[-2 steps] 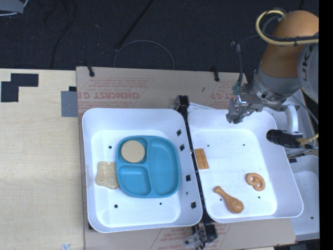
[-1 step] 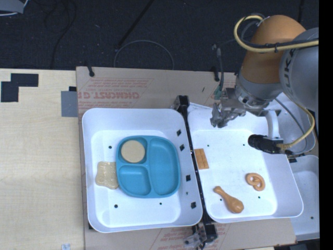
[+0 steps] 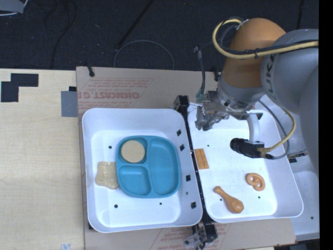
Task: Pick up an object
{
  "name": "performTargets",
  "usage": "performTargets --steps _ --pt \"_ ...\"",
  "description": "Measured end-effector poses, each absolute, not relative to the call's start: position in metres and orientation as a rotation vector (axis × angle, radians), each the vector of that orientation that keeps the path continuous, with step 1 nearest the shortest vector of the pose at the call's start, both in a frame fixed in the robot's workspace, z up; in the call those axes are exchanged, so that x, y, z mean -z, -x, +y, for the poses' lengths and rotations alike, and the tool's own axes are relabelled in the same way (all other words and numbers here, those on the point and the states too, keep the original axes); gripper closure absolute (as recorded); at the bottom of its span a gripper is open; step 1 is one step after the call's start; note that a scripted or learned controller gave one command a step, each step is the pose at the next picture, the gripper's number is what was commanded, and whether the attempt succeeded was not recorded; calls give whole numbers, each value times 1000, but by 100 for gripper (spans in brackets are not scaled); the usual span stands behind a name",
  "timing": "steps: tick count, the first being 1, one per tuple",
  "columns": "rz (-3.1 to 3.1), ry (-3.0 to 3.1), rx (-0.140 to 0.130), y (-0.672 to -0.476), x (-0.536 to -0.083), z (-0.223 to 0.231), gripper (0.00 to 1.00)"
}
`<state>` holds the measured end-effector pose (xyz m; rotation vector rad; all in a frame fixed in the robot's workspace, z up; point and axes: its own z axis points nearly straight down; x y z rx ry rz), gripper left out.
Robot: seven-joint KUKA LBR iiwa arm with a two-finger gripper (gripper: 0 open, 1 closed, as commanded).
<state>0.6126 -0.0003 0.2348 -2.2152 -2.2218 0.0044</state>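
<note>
My gripper [image 3: 204, 123] hangs over the far left corner of the right bin [image 3: 285, 208], with nothing visible between its fingers. In that bin lie a small orange flat block [image 3: 201, 159] by the left wall, a tan wooden spoon [image 3: 228, 199] near the front, and a brown pretzel [image 3: 255, 181] to the right. The left bin [image 3: 99, 124] holds a blue divided plate [image 3: 148, 166] with a tan round cookie [image 3: 132, 151] in its far left compartment. A pale beige piece [image 3: 106, 174] rests against the plate's left side.
A black cylindrical part with a yellow cable [image 3: 248, 147] hangs from the arm over the middle right of the right bin. Black clamps [image 3: 183, 104] sit along the divider between the bins. Cardboard [image 3: 119, 87] lies under both bins.
</note>
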Motion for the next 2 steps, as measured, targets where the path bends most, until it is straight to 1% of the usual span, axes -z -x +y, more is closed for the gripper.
performTargets --steps 1,2 --pt "-2224 2216 -1 -619 -240 59 100" --pt "-2223 2216 -3 -622 -226 106 100"
